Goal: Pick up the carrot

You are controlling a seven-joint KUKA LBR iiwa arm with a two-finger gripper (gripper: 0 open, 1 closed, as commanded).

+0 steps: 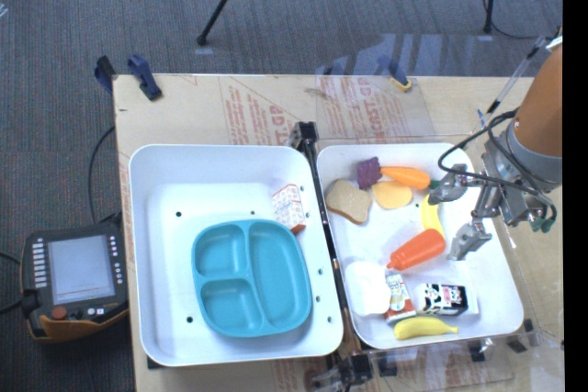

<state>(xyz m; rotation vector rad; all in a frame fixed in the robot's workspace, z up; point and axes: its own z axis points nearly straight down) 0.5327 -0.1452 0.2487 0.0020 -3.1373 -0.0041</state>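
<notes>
The carrot (404, 175) is small and orange with a green tip, and it lies near the back of the right bin (508, 282), beside a purple grape bunch (367, 171). My gripper (457, 216) hangs over the right half of that bin, to the right of the carrot and nearer the front. Its two fingers (447, 191) are spread apart, so it is open with nothing between them. A yellow banana piece (429, 216) lies just left of the gripper.
The right bin also holds a tan bread slice (349, 200), an orange wedge (393, 196), an orange bottle (418, 250), a white block (366, 287), a cow-print carton (446, 298) and a banana (424, 328). The left bin (152, 197) holds a blue divided plate (251, 275) and a small carton (289, 207).
</notes>
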